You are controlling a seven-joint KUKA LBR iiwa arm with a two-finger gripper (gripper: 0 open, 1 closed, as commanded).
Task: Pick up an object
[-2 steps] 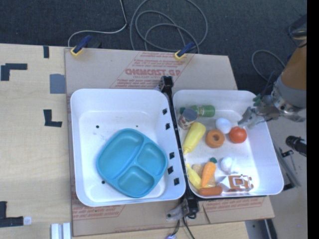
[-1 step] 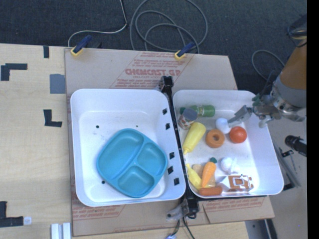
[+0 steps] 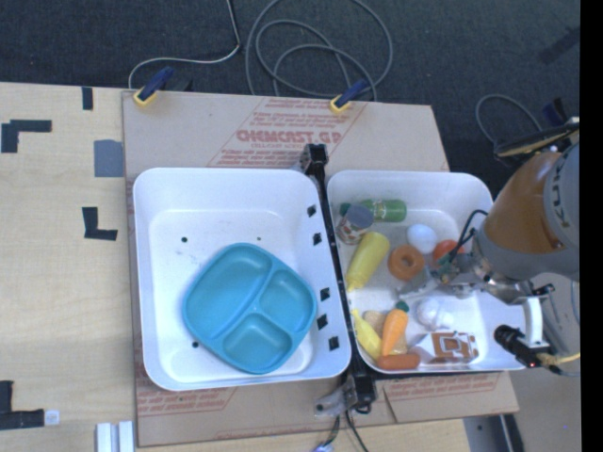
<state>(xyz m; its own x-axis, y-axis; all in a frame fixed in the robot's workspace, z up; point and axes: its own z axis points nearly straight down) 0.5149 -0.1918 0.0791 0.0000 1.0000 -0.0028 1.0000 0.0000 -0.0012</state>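
My arm reached in from the right, orange band over the right bin's far edge, and my claw sat low inside that bin, just beside the brown ring-shaped toy and a white egg. Were my fingers spread or closed? I could not tell; the wrist covered them, and I saw nothing held between them.

The right bin was crowded. A green bottle lay along the back, a yellow bottle slanted down the middle, and a small orange-red piece sat right by my wrist. Nearer the front lay an orange carrot-like piece, a banana against the divider side, a red piece at the front wall, a white round thing and a white card with brown print.

In the left bin a blue divided plate rested flat, well apart from me. Both bins sat on a cardboard sheet, cables looped beyond it.
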